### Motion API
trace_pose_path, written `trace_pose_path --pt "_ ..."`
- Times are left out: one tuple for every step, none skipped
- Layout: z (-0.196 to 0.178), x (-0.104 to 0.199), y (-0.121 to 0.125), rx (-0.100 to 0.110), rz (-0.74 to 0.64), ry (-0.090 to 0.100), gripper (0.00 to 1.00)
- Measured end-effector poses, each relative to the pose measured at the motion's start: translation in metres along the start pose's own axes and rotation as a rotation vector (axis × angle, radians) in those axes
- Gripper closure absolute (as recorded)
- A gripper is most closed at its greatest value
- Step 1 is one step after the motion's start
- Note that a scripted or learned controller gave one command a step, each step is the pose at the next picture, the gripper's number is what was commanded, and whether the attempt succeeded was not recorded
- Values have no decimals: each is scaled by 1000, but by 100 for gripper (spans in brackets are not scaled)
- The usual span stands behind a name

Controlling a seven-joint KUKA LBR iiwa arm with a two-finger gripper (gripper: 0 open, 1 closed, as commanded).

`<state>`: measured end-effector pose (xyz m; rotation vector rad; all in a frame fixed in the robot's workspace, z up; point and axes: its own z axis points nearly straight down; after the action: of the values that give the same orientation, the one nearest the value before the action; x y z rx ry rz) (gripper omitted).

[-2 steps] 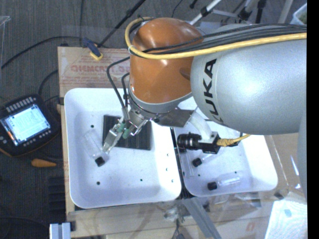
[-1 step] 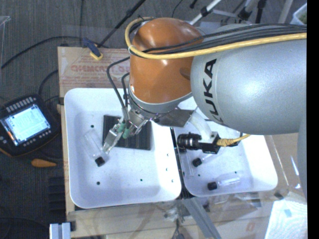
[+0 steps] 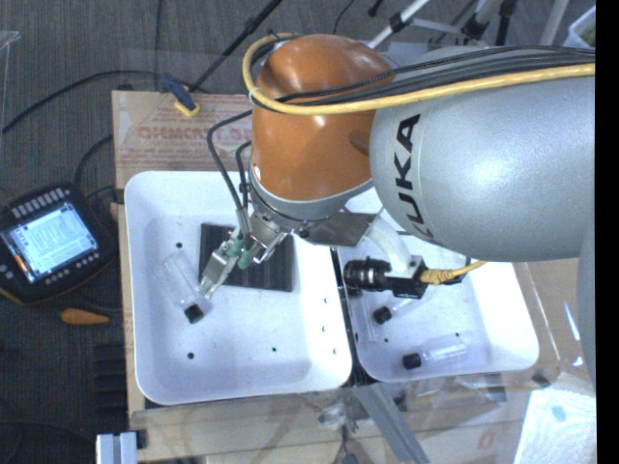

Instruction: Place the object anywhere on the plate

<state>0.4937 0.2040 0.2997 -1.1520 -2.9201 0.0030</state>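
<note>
Gripper (image 3: 215, 276) over left bin (image 3: 155, 356), task judged unfinished.

The gripper is seen left of frame centre, its tip beside a clear vial (image 3: 181, 288) with a dark cap; how far it is open cannot be told, and no hold is shown. A black plate (image 3: 276, 271) lies just right of it. The vial is judged not yet placed there; pickup and transfer are left.
</note>
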Motion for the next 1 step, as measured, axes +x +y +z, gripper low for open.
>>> trace_pose_path --pt "0 0 0 0 0 0 0"
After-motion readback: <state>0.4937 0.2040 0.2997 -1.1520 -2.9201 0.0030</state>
